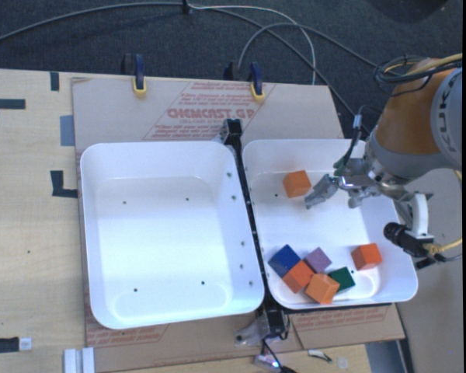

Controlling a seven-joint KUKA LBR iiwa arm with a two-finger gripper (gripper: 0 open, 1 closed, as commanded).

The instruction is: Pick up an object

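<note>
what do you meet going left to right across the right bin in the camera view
blue cube → lone upper orange cube → purple cube → tool → green cube → orange cube by the right wall

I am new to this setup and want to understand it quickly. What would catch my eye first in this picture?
First, the grey and orange arm reaching in from the right, its gripper low over the right bin beside a lone orange cube. Next, the cluster of coloured blocks at that bin's near edge: blue, purple, green and orange ones. The left bin sits alongside, white.
</note>
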